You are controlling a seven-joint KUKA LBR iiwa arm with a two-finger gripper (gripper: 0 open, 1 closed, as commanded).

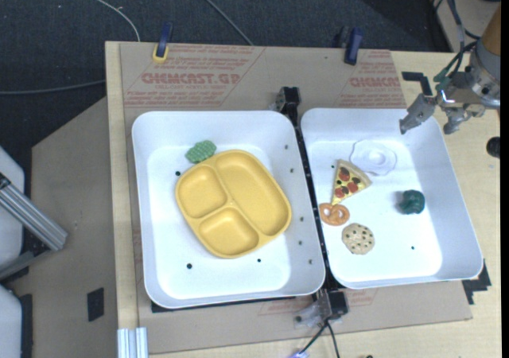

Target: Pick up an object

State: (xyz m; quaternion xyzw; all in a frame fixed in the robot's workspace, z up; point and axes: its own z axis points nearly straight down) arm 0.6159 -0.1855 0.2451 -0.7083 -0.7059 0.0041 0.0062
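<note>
Pizza slice [350, 182] unlifted, resting in right bin [445, 261].
End effector [437, 112] up-right of slice, over bin's rim, spread wide, holding nothing; grasp pending.

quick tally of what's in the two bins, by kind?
Yellow divided plate: 1
Green leafy piece: 1
Clear round lid: 1
Pizza slice: 1
Pretzel: 1
Cookie: 1
Dark green lump: 1
Total: 7 (2 in the left bin, 5 in the right bin)

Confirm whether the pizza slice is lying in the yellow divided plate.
No, the pizza slice lies in the right bin, while the yellow divided plate sits in the left bin.
</note>
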